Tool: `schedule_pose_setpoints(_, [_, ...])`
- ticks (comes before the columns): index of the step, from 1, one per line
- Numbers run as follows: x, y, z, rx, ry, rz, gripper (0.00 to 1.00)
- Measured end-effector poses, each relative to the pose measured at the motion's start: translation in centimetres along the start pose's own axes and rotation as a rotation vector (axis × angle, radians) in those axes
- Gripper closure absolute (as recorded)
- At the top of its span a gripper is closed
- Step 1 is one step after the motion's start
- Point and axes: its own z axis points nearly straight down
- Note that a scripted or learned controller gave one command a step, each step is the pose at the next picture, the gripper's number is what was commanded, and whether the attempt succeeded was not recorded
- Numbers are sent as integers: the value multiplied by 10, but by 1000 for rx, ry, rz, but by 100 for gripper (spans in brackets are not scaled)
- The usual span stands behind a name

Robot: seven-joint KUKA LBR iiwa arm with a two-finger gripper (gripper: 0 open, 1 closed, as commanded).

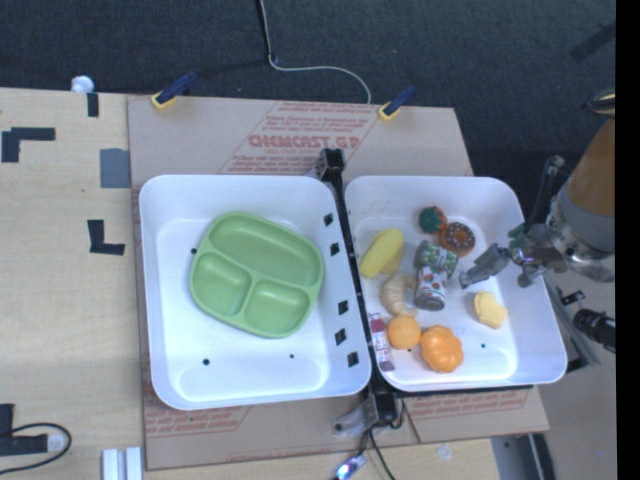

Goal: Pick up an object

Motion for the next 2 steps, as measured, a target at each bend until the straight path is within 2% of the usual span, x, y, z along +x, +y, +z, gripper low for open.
schedule_pose_setpoints(1, [72,16,120,11,6,-5,0])
schedule_pose_setpoints(2, [124,13,33,-6,1,-6,0])
